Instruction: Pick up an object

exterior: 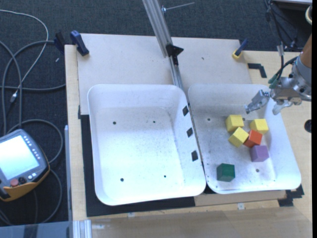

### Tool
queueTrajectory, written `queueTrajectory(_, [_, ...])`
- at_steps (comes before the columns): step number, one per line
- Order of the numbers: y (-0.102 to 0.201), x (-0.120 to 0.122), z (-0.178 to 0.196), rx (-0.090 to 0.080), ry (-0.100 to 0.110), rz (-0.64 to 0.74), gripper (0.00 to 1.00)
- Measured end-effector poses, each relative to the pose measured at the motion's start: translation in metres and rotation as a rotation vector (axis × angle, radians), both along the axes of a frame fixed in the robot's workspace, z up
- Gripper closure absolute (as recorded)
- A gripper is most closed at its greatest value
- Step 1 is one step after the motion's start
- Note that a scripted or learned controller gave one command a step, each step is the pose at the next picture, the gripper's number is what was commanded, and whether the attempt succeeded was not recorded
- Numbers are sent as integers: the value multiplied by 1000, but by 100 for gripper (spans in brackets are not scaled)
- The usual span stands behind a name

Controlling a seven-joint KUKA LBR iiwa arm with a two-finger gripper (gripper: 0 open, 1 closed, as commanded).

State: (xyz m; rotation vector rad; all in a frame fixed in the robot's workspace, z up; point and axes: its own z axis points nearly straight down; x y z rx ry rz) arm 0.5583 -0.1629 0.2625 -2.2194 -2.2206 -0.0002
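The right white bin (285,155) holds several small blocks. Three yellow blocks (235,122), (238,137), (259,126) cluster with an orange block (254,138) and a purple block (259,153). A green block (226,172) lies apart near the bin's front. My gripper (266,104) hovers above the back of the right bin, just beyond the cluster. Its two metal fingers are spread apart, open, with nothing between them.
The left white bin (99,103) sits beside the right one. An aluminium post (157,21) rises from the bench behind the bins. A blue clamp (79,42) and a yellow clamp (239,50) hold the board. A teach pendant (19,165) lies on the floor, left.
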Motion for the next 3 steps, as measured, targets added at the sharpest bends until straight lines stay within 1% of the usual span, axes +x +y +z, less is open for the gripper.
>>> queueTrajectory(1, [-18, 7, -55, 0, 6, -2, 0])
queueTrajectory(2, [-17, 9, -40, -1, -4, 1, 100])
queueTrajectory(3, [-17, 9, -40, -1, -3, 1, 0])
